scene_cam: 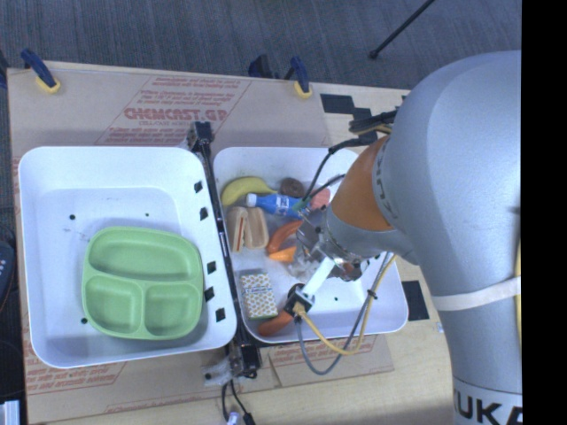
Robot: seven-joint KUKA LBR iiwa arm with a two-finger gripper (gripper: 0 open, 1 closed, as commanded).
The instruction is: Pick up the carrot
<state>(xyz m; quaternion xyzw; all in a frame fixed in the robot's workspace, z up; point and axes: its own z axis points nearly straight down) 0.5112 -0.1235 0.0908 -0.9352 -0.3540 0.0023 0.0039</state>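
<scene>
Big and grey, the robot arm [469,193] was the closest thing to the camera, round and smooth like a metal pipe, with an orange band [359,193] above its wrist. It reached over the right bin [394,312], and the gripper [310,259] hung low near the middle of that bin. I could not tell if it was open or shut, or if it had anything, because the wrist hid it.

At the gripper, a little toward 9 o'clock, lay the carrot [283,240], an orange pointy thing, partly hidden. It looked like a toy, so it was probably light, hard and a bit slippery. The best place to pinch it would be across its fat middle, not the thin tip, so it would not pop out.

Toward 11 o'clock from the carrot sat a curved yellow banana [245,188]. A blue bottle [276,204] lay near it. A hot dog [249,229] in a pale bun was at 9 o'clock. A small speckled box [258,294] lay toward 7 o'clock. Another orange thing [276,323] rested near the bin's front edge.

The left bin [53,193] held a green plate [142,283] with three sections, smooth and shiny plastic.
</scene>
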